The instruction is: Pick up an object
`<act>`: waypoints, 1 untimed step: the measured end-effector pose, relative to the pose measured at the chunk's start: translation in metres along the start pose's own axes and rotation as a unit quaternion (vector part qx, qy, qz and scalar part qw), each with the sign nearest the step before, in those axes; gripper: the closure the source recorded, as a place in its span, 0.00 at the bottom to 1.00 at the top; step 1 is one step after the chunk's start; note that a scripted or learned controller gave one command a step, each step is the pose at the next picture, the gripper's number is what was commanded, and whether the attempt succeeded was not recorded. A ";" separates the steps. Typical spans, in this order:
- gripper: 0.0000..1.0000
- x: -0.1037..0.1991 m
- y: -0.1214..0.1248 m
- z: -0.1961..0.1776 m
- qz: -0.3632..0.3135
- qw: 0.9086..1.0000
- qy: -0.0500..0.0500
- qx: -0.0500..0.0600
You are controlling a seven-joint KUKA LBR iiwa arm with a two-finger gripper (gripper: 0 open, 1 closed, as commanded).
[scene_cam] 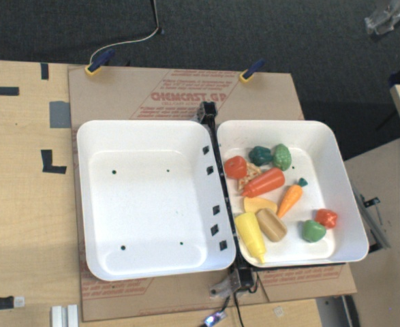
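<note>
**Pick not yet begun**

In the upper right corner of the frame we see a blurred grey shape that we take for the gripper (382, 18). It hangs over the dark floor, well apart from both bins, and we cannot tell whether it is wide or narrow; nothing shows in it.

The toy foods all lie in the right white plastic bin (326, 136): a round red tomato (235, 167), a long red pepper (264, 181), an orange carrot (289, 199) and a yellow corn cob (250, 234) among them. The left white plastic bin (90, 138) lies just beside it.

We judge that the whole task remains: approach, choose, close, lift.

White bins (145, 264), orange carrot (289, 199)
</note>
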State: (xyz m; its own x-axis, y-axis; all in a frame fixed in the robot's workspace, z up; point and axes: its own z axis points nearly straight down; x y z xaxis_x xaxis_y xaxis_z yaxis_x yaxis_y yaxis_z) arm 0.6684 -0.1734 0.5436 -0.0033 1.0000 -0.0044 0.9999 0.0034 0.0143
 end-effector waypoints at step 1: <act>1.00 0.036 -0.003 0.165 0.000 1.000 0.004 0.016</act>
State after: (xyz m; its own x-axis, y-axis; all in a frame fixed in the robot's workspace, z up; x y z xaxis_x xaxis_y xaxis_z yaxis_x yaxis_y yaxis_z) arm 0.6674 -0.1377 0.3785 -0.0033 1.0000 0.0043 0.9998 0.0033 -0.0174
